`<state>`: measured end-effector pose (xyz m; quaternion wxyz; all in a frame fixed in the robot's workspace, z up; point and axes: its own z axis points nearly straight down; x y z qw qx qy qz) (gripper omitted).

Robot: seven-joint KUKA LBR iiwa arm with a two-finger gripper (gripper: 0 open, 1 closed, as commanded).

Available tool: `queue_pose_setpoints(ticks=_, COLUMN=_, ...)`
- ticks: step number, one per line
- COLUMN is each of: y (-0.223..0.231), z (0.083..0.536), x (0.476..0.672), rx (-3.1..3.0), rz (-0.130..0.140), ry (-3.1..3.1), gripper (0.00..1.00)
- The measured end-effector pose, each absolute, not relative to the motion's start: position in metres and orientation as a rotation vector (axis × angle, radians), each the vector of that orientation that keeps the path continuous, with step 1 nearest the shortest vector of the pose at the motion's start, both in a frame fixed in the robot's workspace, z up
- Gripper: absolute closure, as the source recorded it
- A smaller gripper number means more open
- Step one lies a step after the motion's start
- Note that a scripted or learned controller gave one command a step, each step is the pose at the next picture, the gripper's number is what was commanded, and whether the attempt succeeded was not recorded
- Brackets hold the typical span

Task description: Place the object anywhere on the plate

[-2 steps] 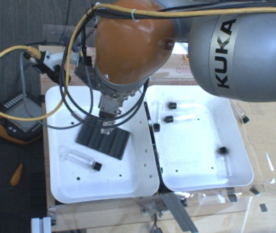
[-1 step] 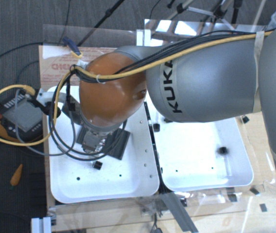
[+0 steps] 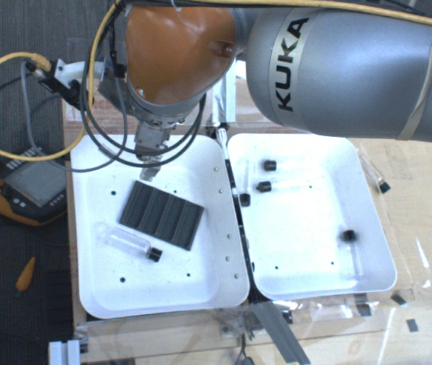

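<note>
A dark ribbed rectangular plate (image 3: 161, 215) lies flat in the middle of the left bin (image 3: 102, 295). Just in front of it, to the left, a clear vial with a black cap (image 3: 132, 243) lies on its side on the bin floor, close to the plate's near edge but off it. My gripper (image 3: 149, 166) hangs below the orange wrist band, over the back of the left bin. It is just beyond the plate's far left corner and well apart from the vial. Nothing shows in its grasp.
The right bin (image 3: 376, 280) holds several clear vials with black caps: two near its back left (image 3: 268, 165), one by the dividing rim (image 3: 244, 199) and one at the right (image 3: 348, 238). Yellow and black cables (image 3: 87, 120) loop above the left bin's back edge. A handheld pendant (image 3: 30, 188) lies left of the bench.
</note>
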<state>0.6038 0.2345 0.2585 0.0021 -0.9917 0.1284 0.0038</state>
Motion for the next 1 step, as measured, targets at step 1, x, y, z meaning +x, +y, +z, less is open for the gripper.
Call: queue_pose_setpoints(ticks=1, y=0.2344, z=0.2485, x=0.4902, rx=-3.108, rz=0.016, ry=0.46, gripper=1.0)
